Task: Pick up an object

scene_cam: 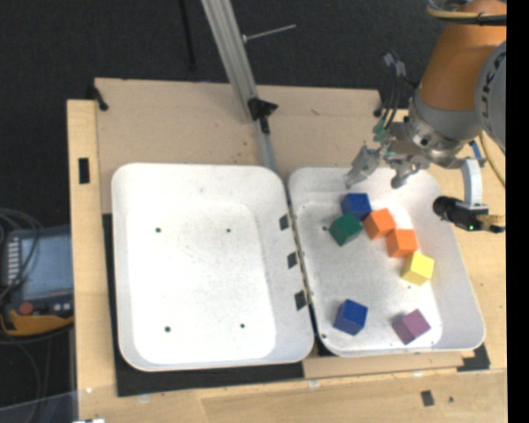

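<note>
The left bin (198, 263) lay just beside the right bin (450, 263), their inner edges touching along a row of black clips. Inside the right bin, nearest that shared edge, sat a green cube (345, 229); behind it was a blue cube (356, 204), and against that an orange cube (380, 222) with a second orange cube (401, 241) and a yellow cube (418, 268) trailing toward the bin's right wall. Toward the front rim were another blue cube (350, 316) and a purple cube (412, 325).

The gripper (382, 169) hung over the bin's back edge, just behind the blue cube, its two fingers spread apart with nothing between them and touching no cube. Cables crowded the wrist, and the arm (463, 55) was cut off at the picture's right.
</note>
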`<state>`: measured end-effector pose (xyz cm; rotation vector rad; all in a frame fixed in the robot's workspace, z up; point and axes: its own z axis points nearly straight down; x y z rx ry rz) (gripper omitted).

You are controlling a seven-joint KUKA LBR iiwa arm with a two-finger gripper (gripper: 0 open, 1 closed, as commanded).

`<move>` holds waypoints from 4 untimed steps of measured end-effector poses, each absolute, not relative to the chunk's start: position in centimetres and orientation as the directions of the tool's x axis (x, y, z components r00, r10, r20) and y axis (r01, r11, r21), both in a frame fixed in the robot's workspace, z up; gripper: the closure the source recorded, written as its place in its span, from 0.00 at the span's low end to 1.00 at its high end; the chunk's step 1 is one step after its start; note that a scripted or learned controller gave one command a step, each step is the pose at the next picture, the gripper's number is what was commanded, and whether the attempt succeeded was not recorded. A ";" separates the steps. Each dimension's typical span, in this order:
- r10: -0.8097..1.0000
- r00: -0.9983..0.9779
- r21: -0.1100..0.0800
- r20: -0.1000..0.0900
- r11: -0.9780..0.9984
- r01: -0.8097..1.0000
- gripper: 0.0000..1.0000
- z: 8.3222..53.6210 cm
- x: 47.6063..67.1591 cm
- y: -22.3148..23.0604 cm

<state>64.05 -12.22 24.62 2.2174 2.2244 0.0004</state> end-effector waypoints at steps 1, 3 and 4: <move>1.000 -0.003 0.001 -0.001 0.003 1.000 0.00 24.6 64.0 -12.2; 1.000 0.002 -0.006 -0.001 -0.002 1.000 0.00 13.1 62.6 -12.8; 1.000 0.001 0.003 0.000 -0.001 1.000 0.00 12.2 62.8 -12.8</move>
